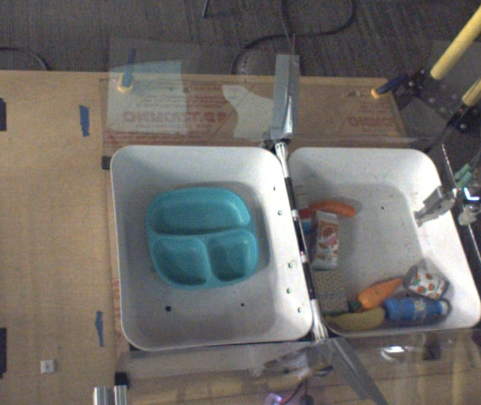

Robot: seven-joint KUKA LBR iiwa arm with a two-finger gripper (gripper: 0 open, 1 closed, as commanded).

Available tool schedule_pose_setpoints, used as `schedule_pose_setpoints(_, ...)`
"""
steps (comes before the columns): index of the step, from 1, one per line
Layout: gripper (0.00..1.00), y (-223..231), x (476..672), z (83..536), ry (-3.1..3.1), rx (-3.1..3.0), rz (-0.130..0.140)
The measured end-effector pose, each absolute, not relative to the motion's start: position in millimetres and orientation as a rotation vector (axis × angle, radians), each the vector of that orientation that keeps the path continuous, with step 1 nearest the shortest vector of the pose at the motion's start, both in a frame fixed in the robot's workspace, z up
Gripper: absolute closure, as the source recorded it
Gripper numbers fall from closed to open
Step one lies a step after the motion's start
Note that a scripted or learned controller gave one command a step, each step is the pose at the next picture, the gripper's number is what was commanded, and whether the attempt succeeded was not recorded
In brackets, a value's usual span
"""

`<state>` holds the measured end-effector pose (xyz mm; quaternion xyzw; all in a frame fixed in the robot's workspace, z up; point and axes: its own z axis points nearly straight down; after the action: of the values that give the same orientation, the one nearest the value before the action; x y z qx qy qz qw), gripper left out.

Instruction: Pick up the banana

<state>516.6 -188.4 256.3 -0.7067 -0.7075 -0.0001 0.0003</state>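
Observation:
The yellow banana [360, 319] lies along the near wall of the right bin [375, 171], close to the divider. An orange carrot [380, 292] sits just above it and a blue bottle [413, 310] lies just to its right. The gripper [435, 205] hangs over the right rim of that bin, well away from the banana, toward the far right. Nothing shows under it.
A small carton [326, 239] and an orange sausage-like piece [333, 208] lie by the divider in the right bin. A red-and-white spotted item [427, 283] rests near the bottle. The left bin [139, 310] holds a teal divided plate [202, 236].

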Motion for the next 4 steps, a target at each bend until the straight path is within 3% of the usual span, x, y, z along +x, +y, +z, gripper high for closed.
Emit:
schedule_pose_setpoints(1, 0.00, -128.9, 552.1, 146.2, -2.137, -2.302, 0.000)
schedule_pose_setpoints(2, 0.00, -111.9, 523.8, 107.1, -2.092, -2.344, -0.001)
schedule_pose_setpoints(3, 0.00, -103.2, 540.9, 88.4, -1.768, -2.604, -0.003)
schedule_pose_setpoints(4, 1.00, -105.4, 541.8, 99.2, -1.766, -2.611, -0.006)
